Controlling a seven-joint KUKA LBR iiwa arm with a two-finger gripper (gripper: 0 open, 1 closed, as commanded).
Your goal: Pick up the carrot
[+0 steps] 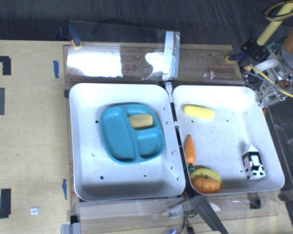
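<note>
The carrot is orange with a green stem end and lies lengthwise along the left wall of the right bin. My gripper hangs at that bin's far right corner, over the rim, with cables around the wrist. It is well away from the carrot, up and to the right of it, and nothing shows in its grasp.
A yellow corn cob lies at the right bin's far left. An orange fruit and a banana touch the carrot's near end. A black-and-white carton sits near the right wall. The left bin holds a blue divided plate with a yellow piece.
</note>
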